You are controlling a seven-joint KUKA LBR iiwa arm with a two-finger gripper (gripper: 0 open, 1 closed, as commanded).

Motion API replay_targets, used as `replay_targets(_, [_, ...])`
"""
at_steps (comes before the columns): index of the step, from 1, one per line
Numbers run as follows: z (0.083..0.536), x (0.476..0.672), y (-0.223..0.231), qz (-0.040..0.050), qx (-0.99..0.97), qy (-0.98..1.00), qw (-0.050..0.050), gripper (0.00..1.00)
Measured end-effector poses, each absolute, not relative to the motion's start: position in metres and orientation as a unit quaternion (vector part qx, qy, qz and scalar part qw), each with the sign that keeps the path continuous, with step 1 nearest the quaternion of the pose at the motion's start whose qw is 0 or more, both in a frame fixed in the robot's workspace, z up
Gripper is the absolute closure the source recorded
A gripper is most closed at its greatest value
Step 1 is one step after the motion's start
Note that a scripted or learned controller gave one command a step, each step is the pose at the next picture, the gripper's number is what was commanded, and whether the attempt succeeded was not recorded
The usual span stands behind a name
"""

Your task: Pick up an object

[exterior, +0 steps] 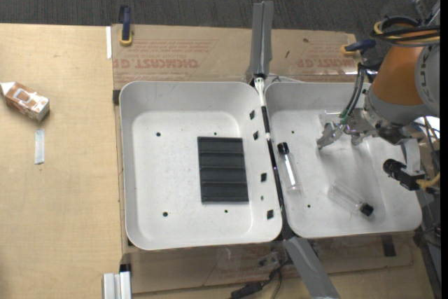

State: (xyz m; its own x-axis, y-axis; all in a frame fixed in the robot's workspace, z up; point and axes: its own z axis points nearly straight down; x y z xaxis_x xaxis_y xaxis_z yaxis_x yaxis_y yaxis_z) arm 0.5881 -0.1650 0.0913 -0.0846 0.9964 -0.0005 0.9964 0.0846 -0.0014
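Observation:
My gripper (341, 138) hangs low over the right bin (392, 224), in its upper middle, below the orange band of the arm (397, 73). Its two metal fingers stand apart, open, with bare bin floor between them. A clear tube with a black cap (286, 166) lies along the right bin's left side, to the left of the gripper and apart from it. A second clear piece with a black end (351, 199) lies nearer the front of that bin. In the left bin (140, 220) a black ribbed block (223, 169) lies flat at the middle.
A metal divider (262, 45) runs between the bins at the back. Cardboard (182, 56) lies behind the bins. On the wooden bench at far left sit a small carton (26, 101) and a pale strip (40, 148). Cables (413, 175) hang at the right edge.

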Motion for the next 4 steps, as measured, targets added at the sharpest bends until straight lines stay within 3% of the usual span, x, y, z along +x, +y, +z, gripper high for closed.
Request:
replay_targets(1, [0.091,0.653,-0.154,0.0015,-0.673,-0.739,0.001,0.0])
replay_targets(2, [0.102,0.654,-0.154,0.0014,-0.672,-0.74,-0.001,1.0])
replay_targets(3, [0.102,0.654,-0.154,0.0015,-0.673,-0.74,-0.001,0.0])
replay_targets(4, [0.092,0.589,-0.182,0.0004,-0.672,-0.741,0.0,0.0])
